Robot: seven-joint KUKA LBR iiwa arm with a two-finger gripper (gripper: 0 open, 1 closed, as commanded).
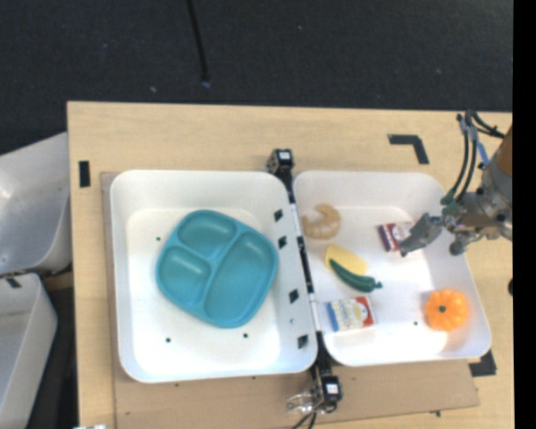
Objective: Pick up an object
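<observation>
Camera view: small packet [392, 236] beside pincer [436, 237].

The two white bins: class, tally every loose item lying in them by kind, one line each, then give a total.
Blue divided plate: 1
Toy foods, namely croissant, corn cob and pumpkin: 3
Small printed packets: 2
Total: 6

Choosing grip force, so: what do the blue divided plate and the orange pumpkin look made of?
The blue divided plate looks like moulded hard plastic: uniform teal colour, smooth matte surface, rounded compartment ridges. The orange pumpkin looks like a plastic or rubbery toy: saturated even colour, slight sheen; the view leaves its hardness open.
</observation>
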